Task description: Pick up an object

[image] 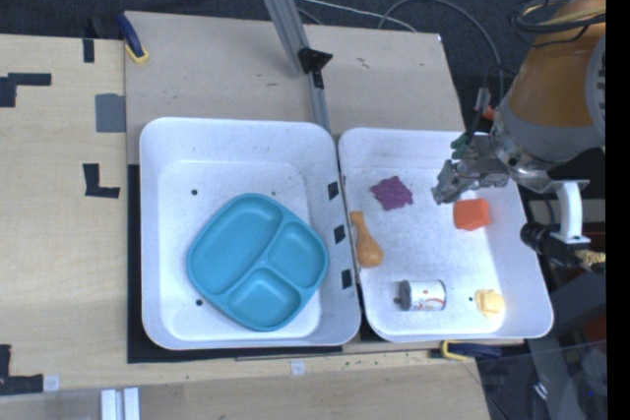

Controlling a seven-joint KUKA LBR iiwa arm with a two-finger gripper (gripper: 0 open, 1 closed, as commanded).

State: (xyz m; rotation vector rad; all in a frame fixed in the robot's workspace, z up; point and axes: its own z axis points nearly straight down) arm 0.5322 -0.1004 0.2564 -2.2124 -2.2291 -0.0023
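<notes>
Camera view is looking down at a slant on two shallow white bins sitting side by side on a pale wooden tabletop (236, 74). In the left bin (162, 148) a blue divided plate (258, 261) is lying flat, taking up much of the floor. The right bin (532, 310) is holding five small things: a purple crumpled piece (392, 193) near the middle, an orange block (472, 214) toward the right wall, an orange-tan pear-shaped toy (365, 242) lying along the left wall, a small white can with a dark end (420, 295) lying on its side near the front, and a yellow toy (488, 302) just beside it in the front right corner. The arm is reaching in from the right, and its gripper (461, 182) is hanging over the right bin between the purple piece and the orange block, just above and left of the block. Whether the fingers are parted or closed cannot be told from this angle, and nothing is visibly sitting between them.
</notes>
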